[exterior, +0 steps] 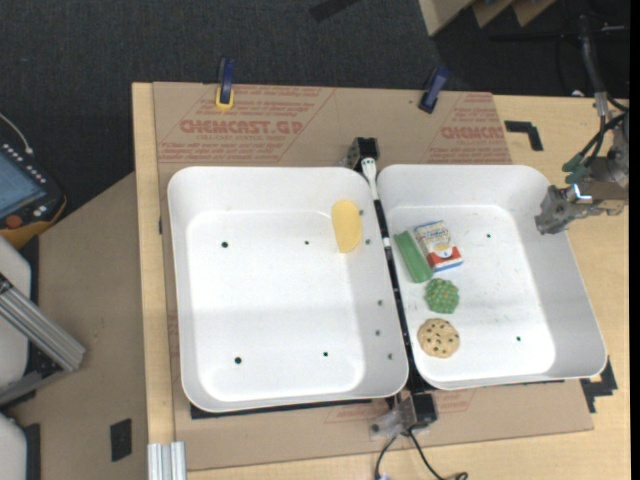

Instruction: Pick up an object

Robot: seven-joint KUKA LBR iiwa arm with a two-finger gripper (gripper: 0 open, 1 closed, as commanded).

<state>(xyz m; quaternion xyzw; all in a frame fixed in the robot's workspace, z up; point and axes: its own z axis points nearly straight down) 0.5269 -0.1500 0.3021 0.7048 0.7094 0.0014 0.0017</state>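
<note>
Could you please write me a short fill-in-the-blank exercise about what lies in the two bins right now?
1. The yellow object lies in the ____ bin.
2. The chocolate-chip cookie lies in the ____ bin.
3. Between the cookie and the small carton sits a round ____ object.
4. The pincer hovers at the right bin's ____ edge.

Missing words: left; right; green; right

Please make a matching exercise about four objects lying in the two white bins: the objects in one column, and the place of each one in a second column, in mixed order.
Things:
1. pale yellow oblong piece
2. long green block
3. small white, blue and red carton
4. round brown chocolate-chip cookie

Places:
A. right bin, nearest its front edge
B. left bin, by the divider
C. right bin, just right of the green block
D. right bin, along the divider

Pairs: 1-B, 2-D, 3-C, 4-A
</note>
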